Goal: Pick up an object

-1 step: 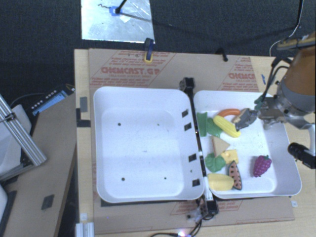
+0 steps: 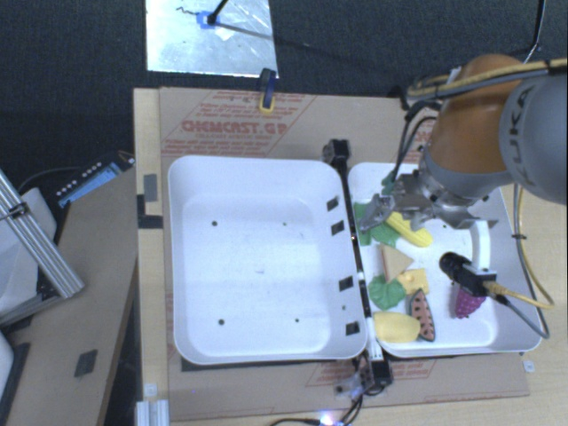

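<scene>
Gripper (image 2: 383, 209) low over right bin (image 2: 497, 331), grip state impossible to tell, yellow corn toy (image 2: 409, 231) just beside, toward arm.

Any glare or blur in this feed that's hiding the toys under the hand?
Camera view: soft glare washes the left bin floor; foil sheet up top shines brightly; the hand looks slightly blurred and shades the green toy; the yellow toy reads clearly.
</scene>
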`<state>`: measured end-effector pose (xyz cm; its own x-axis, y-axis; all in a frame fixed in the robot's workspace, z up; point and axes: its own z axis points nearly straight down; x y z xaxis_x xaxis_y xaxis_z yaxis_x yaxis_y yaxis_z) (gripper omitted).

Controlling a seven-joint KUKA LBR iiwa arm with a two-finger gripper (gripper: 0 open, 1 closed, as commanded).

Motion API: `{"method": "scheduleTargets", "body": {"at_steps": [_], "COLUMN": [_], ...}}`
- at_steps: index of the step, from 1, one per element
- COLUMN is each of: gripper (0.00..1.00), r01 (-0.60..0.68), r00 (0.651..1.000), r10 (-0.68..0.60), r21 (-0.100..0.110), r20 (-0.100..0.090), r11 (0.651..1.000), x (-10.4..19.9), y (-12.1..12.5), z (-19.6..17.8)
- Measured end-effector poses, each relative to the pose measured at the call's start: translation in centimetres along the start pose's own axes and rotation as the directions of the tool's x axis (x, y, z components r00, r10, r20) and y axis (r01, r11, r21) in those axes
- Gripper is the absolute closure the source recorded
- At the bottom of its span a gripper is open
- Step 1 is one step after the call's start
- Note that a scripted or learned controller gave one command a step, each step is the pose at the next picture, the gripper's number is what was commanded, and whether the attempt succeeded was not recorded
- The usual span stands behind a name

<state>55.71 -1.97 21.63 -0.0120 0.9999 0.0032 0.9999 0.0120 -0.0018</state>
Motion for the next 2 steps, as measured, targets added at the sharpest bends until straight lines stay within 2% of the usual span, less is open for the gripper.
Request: {"method": "scheduleTargets", "body": {"at_steps": [1, 2], "gripper": [0.0, 0.0], "r01": [0.002, 0.002], "r00": [1.0, 1.0], "r10": [-0.002, -0.002], "r21": [-0.002, 0.004], "r20": [-0.001, -0.001], "r11": [1.0, 1.0], "x": [9.5, 18.5], "y": [1.1, -5.4], "z": [2.2, 6.2]}}
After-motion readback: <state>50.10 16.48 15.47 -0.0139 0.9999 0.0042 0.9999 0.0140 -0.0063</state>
